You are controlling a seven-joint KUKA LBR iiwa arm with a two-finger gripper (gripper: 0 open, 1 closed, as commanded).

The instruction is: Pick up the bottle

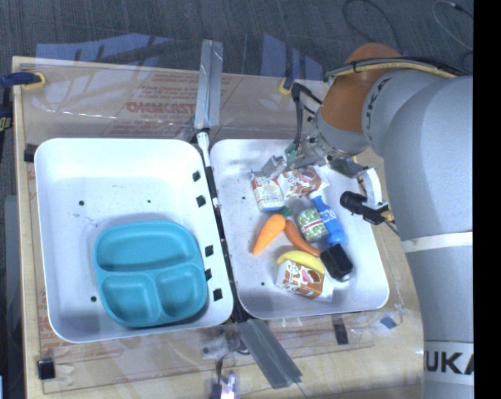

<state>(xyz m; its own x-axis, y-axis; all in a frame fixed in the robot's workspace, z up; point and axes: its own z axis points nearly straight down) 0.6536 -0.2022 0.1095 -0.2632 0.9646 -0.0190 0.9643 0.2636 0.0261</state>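
The shallow white right bin (233,223) is crowded toward its far right side: the blue-and-black plastic bottle (330,235) lies hemmed by a small green can (310,223), two orange carrots (268,232), a yellow banana (298,260) and printed snack packets (267,192). The bin floor left of the carrots lies open. The grey arm (416,140) overhangs the bin's right rim.

Robot lab: arm (416,140), sorting bins (59,165)

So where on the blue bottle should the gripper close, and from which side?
Probably across the blue body, just above the black cap, coming straight down. The bottle lies flat, slanting toward the bin's near right corner; the carrot crowds its left side, so finger room looks tight.
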